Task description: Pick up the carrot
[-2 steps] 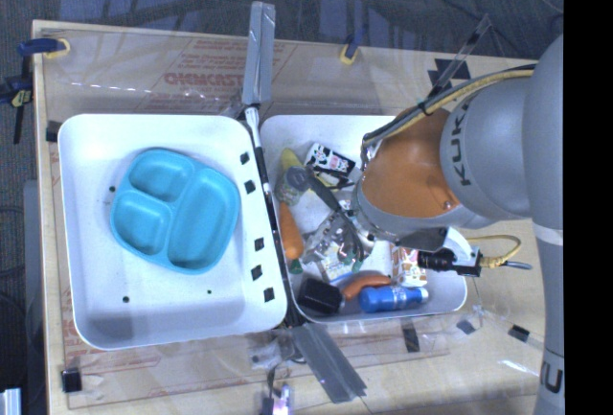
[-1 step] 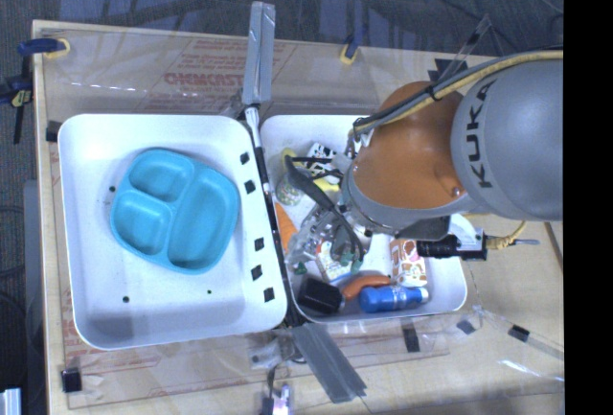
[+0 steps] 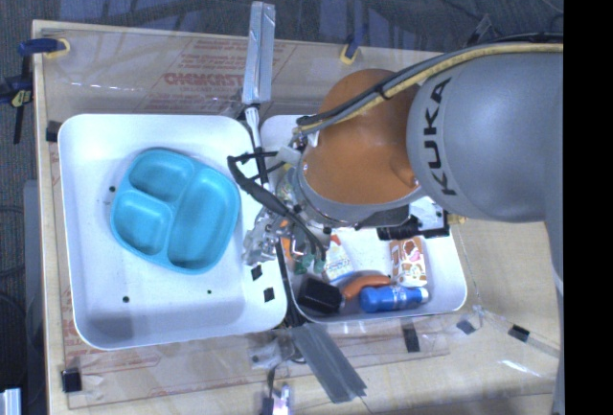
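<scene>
The divided plate (image 3: 175, 210) lies in the left bin (image 3: 86, 308). In the right bin (image 3: 450, 293), the carrot (image 3: 362, 284) lies just behind the bottle (image 3: 393, 298), right of the dark object (image 3: 319, 296), with the carton (image 3: 409, 262) behind.

The carrot (image 3: 361, 283) is orange and lies flat near the front of the right bin (image 3: 450, 296), partly hidden, just beside a blue bottle (image 3: 393, 298).

You see a light-blue sectioned tray (image 3: 175, 209) in a white bin (image 3: 86, 308), an orange carrot (image 3: 362, 283), a blue bottle (image 3: 395, 298).
</scene>
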{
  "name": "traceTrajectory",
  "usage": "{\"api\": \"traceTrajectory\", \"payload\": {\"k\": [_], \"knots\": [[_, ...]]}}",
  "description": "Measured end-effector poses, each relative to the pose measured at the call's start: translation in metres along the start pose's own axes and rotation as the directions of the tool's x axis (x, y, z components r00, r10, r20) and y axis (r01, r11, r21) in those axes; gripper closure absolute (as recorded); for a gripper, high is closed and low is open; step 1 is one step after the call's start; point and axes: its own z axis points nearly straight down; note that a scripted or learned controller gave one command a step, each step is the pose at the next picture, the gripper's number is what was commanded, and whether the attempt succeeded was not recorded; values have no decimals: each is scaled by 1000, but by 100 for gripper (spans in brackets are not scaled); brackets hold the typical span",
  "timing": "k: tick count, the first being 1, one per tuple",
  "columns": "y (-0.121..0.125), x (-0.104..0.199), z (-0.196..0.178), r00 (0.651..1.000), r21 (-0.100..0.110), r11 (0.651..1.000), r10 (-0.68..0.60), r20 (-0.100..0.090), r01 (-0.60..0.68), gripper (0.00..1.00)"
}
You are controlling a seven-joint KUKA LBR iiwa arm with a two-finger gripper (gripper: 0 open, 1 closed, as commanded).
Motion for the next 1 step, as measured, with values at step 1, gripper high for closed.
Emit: {"api": "traceTrajectory", "payload": {"k": [1], "knots": [[-77,-34,17,955,1,955,-296,-1,296,100]]}}
